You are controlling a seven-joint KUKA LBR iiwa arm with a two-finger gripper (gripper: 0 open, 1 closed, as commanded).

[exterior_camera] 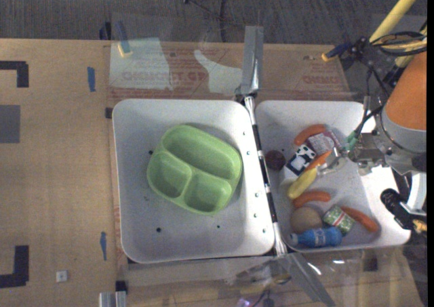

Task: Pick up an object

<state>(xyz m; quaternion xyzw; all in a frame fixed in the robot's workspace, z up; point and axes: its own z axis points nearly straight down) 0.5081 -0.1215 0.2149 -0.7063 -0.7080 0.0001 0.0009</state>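
Note:
The right bin (352,112) holds several small items. Among them are a yellow banana (302,182), a black-and-white carton (302,160), a pink packet (326,141), two red sausages (309,133) (312,197), a brown round fruit (306,219), a blue bottle (317,238), a green can (335,218), an orange carrot (360,219) and a dark plum (274,158). My gripper (342,154) hangs low over the right half of this bin, just right of the pink packet and the banana's upper end. I see nothing held in it.
A green divided plate (195,169) lies in the left bin (132,224). The arm's grey body and orange band (412,95) cover the right bin's right edge. Cables and a yellow pole (400,7) stand at the back right.

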